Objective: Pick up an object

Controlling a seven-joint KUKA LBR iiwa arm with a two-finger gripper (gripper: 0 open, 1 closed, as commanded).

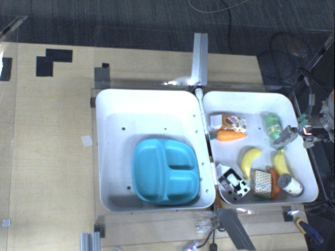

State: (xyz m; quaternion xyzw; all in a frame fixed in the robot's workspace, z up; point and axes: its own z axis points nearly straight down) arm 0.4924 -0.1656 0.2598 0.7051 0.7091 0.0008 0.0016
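Though its grip cannot be told, end effector (287, 135) just above yellow banana (281, 163), beside green bottle (272, 125).

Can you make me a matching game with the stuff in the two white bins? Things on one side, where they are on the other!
Things:
1. blue plastic divided tray
2. orange toy carrot
3. clear green plastic bottle
4. black-and-white patterned toy

Places:
A. upper right part of the right bin, near the gripper
B. near left corner of the right bin
C. lying in the left bin
D. upper left part of the right bin, just below a white-and-orange packet

Pairs: 1-C, 2-D, 3-A, 4-B
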